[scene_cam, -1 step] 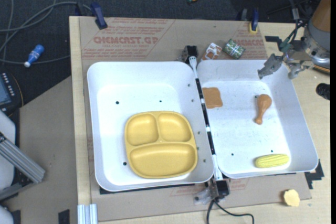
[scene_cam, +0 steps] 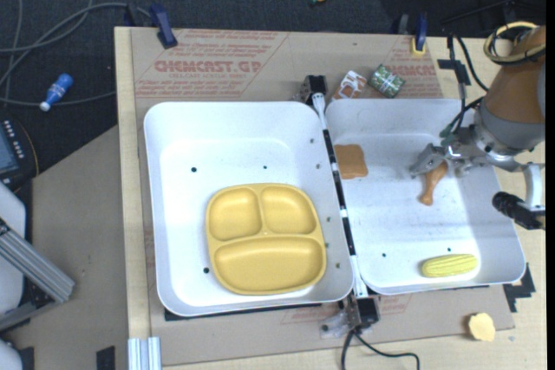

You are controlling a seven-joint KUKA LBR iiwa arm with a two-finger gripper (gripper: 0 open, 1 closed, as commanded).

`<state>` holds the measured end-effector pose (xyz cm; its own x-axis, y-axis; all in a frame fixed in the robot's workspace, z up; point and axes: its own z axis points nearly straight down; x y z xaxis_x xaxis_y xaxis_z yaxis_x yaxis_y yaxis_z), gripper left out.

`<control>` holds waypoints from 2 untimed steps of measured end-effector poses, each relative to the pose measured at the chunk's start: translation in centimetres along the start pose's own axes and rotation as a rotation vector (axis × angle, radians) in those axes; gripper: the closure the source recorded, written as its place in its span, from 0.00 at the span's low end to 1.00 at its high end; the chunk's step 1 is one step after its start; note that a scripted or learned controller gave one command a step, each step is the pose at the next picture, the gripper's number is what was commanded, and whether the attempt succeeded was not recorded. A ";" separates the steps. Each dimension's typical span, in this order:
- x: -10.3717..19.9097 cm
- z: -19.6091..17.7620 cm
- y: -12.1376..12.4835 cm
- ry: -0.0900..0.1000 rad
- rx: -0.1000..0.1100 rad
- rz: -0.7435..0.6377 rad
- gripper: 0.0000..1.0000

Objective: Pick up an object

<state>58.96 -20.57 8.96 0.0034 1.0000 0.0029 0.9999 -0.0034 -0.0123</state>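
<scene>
The metal two-finger end effector hangs over the right white bin, fingers spread around a brown drumstick-shaped toy (tilted). A yellow plastic corn cob lies at its six o'clock.

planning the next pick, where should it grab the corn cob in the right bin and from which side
Grip the corn cob across its middle, coming straight down from above. It lies flat and lengthwise, left to right, near the right bin's front wall, with bare floor along both long sides for the fingers.

Robot lab: clamped bench, loose cables.
</scene>
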 end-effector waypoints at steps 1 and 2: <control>0.1 -2.0 0.5 -0.004 -0.015 -0.003 1.00; 7.5 -7.9 1.8 -0.002 -0.020 -0.011 1.00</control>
<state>60.93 -13.07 16.85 -0.0079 1.0000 0.0006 0.9999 0.0079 0.0081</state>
